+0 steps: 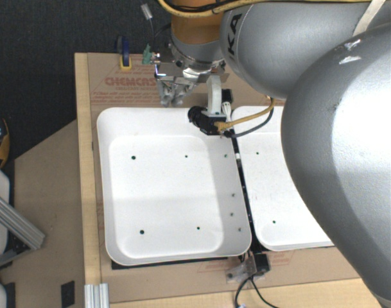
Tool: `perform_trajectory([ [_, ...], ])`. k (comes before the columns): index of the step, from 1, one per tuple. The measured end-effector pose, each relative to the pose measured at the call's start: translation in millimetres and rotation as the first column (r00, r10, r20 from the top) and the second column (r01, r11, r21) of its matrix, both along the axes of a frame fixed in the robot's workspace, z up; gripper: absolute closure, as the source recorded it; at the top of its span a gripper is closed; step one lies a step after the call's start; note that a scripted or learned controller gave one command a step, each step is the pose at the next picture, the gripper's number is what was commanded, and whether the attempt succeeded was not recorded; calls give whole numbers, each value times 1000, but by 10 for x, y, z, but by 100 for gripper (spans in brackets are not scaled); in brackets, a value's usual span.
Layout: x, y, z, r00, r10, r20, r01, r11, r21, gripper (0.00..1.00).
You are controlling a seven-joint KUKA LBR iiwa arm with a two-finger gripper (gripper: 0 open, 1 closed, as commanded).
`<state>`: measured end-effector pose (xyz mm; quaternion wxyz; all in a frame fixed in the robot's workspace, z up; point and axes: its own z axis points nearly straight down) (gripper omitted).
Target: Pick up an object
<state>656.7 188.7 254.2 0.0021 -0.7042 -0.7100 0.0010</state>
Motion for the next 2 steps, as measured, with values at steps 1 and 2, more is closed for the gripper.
perform_trajectory([
  [1,110,-297,545,1000,-11,13,11,1000,-1,100],
  [2,74,405,-159,1000,-1,-4,1,1000,-1,100],
])
